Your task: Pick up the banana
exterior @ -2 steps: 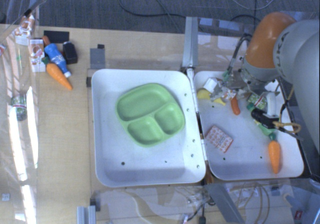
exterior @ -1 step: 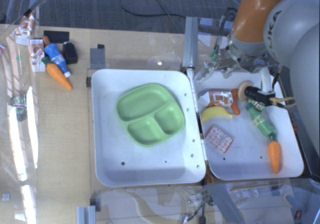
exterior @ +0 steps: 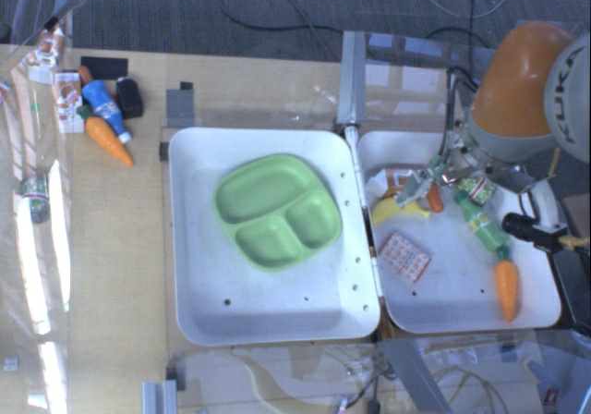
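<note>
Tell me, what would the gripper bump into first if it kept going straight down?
Probably the banana. The gripper points down into the right bin, over the banana's right end. A small orange item lies close by, so depth is hard to judge.

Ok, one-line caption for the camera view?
Grey arm's gripper poised above the yellow banana in the right white bin; green divided plate lies left.

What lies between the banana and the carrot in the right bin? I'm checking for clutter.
In the camera view, a red-and-white packet lies on the bin floor between the banana and the carrot, apart from both.
</note>
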Controlling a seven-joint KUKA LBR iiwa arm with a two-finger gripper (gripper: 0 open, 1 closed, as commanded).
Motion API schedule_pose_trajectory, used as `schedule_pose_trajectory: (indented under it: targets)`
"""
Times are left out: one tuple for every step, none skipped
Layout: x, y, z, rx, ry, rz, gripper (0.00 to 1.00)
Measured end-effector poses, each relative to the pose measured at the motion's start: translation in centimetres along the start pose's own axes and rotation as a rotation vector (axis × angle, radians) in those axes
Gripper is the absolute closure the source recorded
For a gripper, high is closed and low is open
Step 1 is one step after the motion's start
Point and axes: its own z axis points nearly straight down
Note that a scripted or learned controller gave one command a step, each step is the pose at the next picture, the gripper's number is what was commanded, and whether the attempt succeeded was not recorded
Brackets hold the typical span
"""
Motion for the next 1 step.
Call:
schedule_pose_trajectory:
  targets:
    - [-1.12,-1.63,9.56,-0.001,-0.001,-0.075,0.00]
